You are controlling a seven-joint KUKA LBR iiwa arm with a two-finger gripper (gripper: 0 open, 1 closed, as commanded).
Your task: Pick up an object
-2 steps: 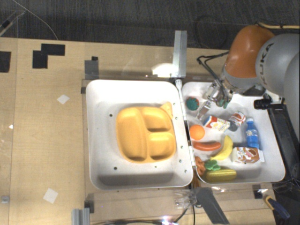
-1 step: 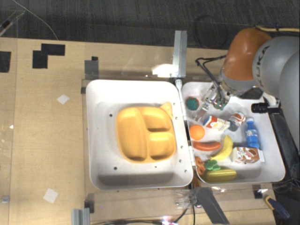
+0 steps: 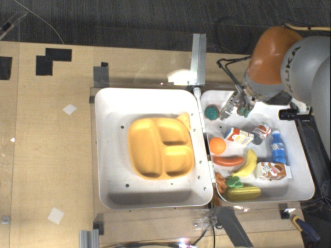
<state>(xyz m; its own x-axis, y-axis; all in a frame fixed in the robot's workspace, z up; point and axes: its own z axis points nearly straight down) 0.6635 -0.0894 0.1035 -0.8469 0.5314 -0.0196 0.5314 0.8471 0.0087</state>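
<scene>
wooden bench (image 3: 46, 154), dark, perhaps carpeted floor (image 3: 129, 9)

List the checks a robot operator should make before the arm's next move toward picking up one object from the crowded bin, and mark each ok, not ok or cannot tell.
1. Gripper is over the right bin, where the objects lie: ok.
2. An object sits between the fingers: not ok, none seen there.
3. Finger opening is wide enough: cannot tell, too small and blurred.
4. A target stands apart: ok, the teal ball lies alone near the gripper.
5. Other objects are easy to isolate: not ok, the banana, orange ball and blue bottle crowd together.
6. Left bin drop space: not ok, a yellow tray covers most of it.
</scene>
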